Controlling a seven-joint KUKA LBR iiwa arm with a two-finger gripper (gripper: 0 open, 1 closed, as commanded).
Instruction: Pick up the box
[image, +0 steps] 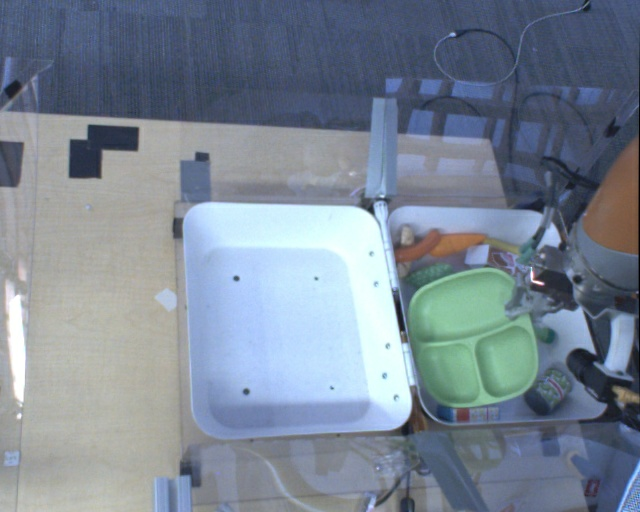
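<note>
In the right bin (500, 215), a thin strip of what looks like the box (470, 412) peeks out from under the front edge of a green divided plate (470, 335); the plate hides most of it. From the right, the grey arm with its orange band (612, 205) comes in over this bin. My gripper (528, 292) is low at the plate's right rim, near a small red and white packet (506, 262). Nothing is visibly held.
At the back of the right bin lie an orange carrot (455, 243) and a green item (430, 272). A dark can (548, 390) lies at the front right corner. The left bin (200, 300) adjoins on the left, and a metal divider (383, 150) rises behind.
</note>
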